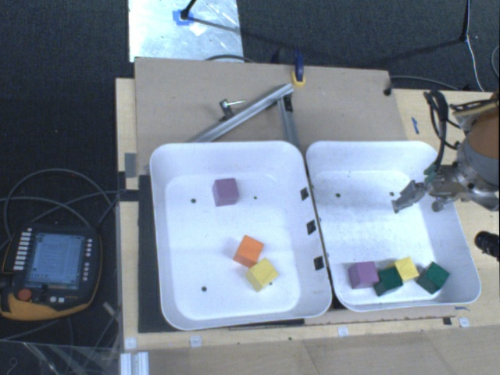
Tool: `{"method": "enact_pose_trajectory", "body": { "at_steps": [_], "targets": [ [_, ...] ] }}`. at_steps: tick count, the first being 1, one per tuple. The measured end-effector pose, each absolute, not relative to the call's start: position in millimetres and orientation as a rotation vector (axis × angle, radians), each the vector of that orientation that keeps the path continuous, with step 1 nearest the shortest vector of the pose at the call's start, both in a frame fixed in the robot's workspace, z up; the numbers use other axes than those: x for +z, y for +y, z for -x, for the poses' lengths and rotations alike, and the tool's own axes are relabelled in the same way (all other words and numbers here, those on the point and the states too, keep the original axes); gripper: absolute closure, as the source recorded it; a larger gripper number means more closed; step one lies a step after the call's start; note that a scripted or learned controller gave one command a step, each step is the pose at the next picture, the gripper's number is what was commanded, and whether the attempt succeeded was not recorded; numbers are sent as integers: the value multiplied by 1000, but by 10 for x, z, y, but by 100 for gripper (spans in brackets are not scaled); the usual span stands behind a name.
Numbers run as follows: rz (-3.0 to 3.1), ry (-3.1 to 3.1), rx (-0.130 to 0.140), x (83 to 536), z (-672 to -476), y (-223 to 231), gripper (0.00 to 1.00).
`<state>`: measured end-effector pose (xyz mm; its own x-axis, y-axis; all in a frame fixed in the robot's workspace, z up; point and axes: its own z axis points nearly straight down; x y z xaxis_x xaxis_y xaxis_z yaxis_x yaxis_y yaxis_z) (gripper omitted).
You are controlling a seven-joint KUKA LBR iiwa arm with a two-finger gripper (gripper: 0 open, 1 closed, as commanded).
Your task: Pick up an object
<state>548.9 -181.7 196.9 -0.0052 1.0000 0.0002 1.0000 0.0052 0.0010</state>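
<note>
The desk carries two shallow white bins side by side. The left bin holds three blocks: a purple cube toward its far edge, and nearer its front edge an orange cube touching a yellow cube at one corner. The right bin holds four blocks in a row along its front edge: a purple cube, a dark green block, a small yellow cube and a second green cube; the first three touch one another, the last lies just beside them toward the front right corner. The grey arm enters over the desk's right edge, cables looping above it. Its tool hangs over the right half of the right bin, well apart from the row of blocks, fingers spread with nothing between them. A teach pendant lies on the floor beyond the desk's left edge. A metal bar rests aslant near the desk's far edge.
</note>
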Motion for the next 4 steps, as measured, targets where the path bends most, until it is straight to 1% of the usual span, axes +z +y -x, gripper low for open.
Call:
{"method": "enact_pose_trajectory", "body": {
  "at_steps": [1,2,3,4],
  "targets": [
    [-2216,2226,2,1971,-5490,-1816,0],
    [-2222,2227,-4,1365,-5422,-1821,0],
    [-2221,2226,-3,876,-5418,-1818,0],
    [-2213,2224,3,1016,-5439,-1826,100]
  ]
}}
